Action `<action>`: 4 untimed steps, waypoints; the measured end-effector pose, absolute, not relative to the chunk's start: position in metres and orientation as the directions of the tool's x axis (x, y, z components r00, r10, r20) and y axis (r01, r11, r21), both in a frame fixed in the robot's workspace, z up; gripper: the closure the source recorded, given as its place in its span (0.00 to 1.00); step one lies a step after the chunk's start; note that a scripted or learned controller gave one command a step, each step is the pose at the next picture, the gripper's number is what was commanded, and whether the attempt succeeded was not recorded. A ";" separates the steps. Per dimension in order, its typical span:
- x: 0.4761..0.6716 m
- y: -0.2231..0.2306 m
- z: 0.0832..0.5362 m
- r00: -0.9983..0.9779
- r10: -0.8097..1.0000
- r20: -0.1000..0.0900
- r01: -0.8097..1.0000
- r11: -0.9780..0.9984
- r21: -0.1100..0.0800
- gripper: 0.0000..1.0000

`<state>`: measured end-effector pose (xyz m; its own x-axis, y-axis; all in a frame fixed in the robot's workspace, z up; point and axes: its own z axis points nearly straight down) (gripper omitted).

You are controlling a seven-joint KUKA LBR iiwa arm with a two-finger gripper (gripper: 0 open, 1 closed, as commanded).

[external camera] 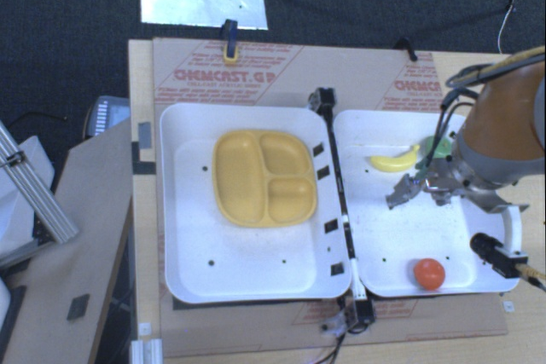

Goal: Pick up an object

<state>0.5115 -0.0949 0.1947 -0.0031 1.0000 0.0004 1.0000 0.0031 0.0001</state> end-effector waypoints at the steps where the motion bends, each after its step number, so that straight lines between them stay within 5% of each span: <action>1: 0.515 -0.096 0.153 -0.001 1.000 0.001 1.000 0.001 -0.002 0.00; 3: 0.514 -0.096 0.083 -0.001 1.000 0.001 1.000 0.001 -0.002 0.00; 4: 0.516 -0.096 0.095 0.000 1.000 0.000 1.000 0.000 0.002 1.00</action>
<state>0.5155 -0.0961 0.0948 0.0002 1.0000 -0.0001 1.0000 -0.0002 0.0018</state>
